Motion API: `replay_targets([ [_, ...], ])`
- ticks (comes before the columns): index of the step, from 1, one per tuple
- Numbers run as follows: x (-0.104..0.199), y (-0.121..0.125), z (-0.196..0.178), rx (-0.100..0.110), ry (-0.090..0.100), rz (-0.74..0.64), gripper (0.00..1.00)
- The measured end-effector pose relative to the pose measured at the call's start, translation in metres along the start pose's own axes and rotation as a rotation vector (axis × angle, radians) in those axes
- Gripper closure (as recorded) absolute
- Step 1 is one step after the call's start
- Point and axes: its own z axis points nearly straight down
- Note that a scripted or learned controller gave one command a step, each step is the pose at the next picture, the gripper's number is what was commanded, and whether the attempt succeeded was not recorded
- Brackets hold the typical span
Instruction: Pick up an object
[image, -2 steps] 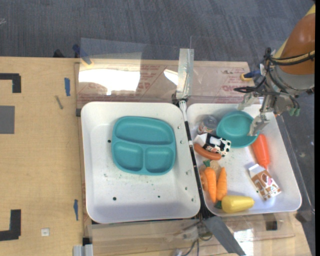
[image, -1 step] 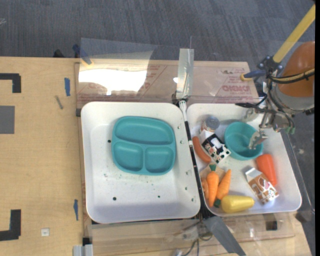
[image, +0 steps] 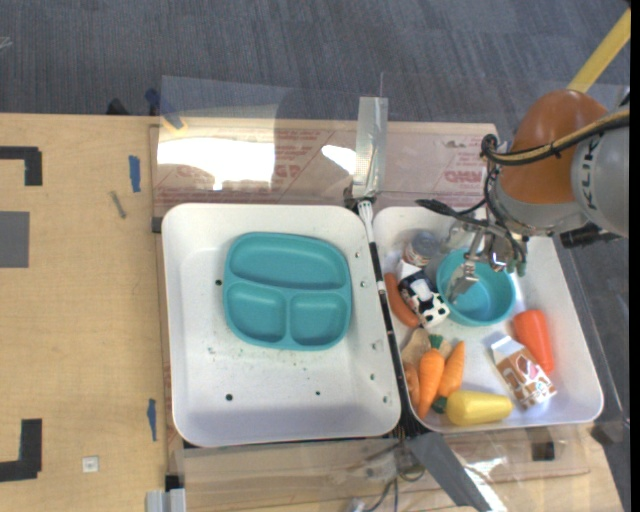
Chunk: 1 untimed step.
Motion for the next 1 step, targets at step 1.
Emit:
replay_targets([
  [1,0.0399,0.0191,-0.0052,0.019,-0.015,0.104,0.0],
])
